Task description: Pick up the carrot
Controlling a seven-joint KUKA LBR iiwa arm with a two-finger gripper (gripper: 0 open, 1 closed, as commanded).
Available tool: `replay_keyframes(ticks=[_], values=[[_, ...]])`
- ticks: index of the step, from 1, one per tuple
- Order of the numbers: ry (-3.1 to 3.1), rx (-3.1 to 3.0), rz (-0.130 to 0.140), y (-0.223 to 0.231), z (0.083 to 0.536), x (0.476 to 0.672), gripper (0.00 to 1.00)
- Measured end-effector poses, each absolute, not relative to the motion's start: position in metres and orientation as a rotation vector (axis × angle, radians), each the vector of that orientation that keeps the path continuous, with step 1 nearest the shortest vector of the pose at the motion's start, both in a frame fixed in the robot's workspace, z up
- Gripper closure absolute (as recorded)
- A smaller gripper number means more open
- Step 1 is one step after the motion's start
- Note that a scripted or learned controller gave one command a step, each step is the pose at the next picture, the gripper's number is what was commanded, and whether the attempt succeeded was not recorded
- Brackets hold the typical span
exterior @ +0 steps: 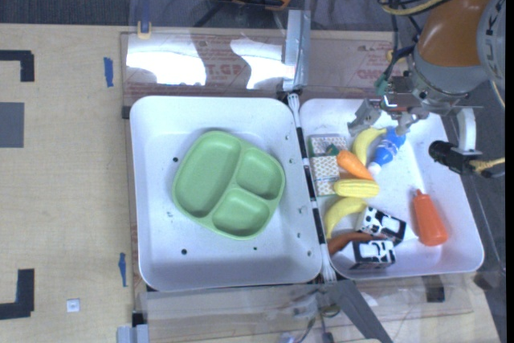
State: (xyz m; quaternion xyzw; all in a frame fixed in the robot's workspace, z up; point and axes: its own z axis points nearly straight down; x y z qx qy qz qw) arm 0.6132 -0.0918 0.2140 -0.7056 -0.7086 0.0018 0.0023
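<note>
- The carrot [353,164] lies in the right bin [462,245], towards its left side, tip pointing near-right, touching a banana [365,142] and resting above a yellow corn cob [356,188].
- The end effector [389,115] hovers just far-right of the carrot, its two prongs spread, with nothing between them.
- My read: this is the approach; next it needs to shift left over the carrot, line up across its body and drop.
- Hard going: a blue bottle [387,150] sits partly under the fingers, and neighbours crowd the carrot's edges.
- The orange bottle [429,218] could be mistaken for it.
</note>
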Motion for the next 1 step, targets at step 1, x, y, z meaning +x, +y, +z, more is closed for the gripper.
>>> replay_keyframes(ticks=[1], values=[[-2.010,-2.407,0.007,-0.0946,0.1582,0.5562,0.00]])
